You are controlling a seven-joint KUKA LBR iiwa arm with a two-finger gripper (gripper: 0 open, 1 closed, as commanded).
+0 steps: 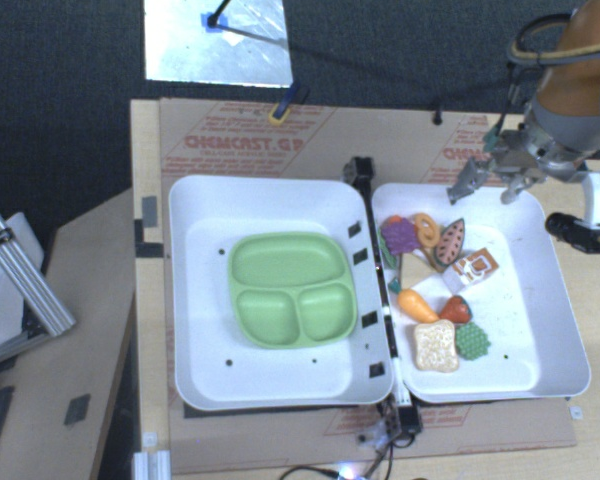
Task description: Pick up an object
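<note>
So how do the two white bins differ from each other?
The left bin holds one green divided tray; the right bin holds a scatter of small toy foods. The gripper sits over the right bin's far edge, not the left bin. Both are shallow, white and side by side.

Worktop (230, 128) carries two white bins side by side. Left bin (200, 268) holds a green three-compartment plate (290, 288), near centre. Right bin (540, 318) holds toy food bunched toward its left half: purple grapes (400, 235), pretzel (426, 230), watermelon slice (450, 241), small carton (476, 266), carrot (416, 305), tomato (457, 309), bread slice (435, 346), green leaf (472, 341). Gripper (488, 180) hovers above right bin's far edge, fingers spread apart, nothing between them.
</note>
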